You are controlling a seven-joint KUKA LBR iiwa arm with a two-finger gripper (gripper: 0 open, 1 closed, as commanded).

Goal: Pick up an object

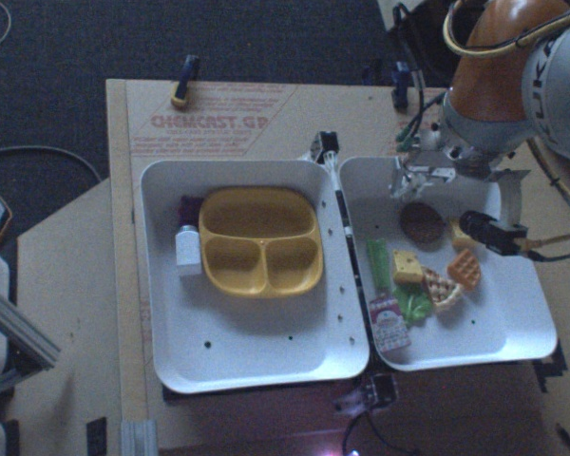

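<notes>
- two white bins, left bin (161,255) and right bin (513,331), side by side mid-frame
- one yellow divided tray (261,240) in the left one
- one small white bottle (188,249) just left of the tray
- one brown round patty (422,223), right bin
- two waffle pieces (465,269) (444,290)
- one cheese wedge (408,268)
- one green stick-shaped thing (377,259)
- one little red-and-white carton (389,324), lower middle

Faded red block lettering is printed on the flat brown cardboard sheet (218,122) behind the bins; it seems to read "CHEMCAST GP", with smaller lines beneath too blurred to read. Part of "KUKA" shows on the grey robot arm (559,74).
</notes>
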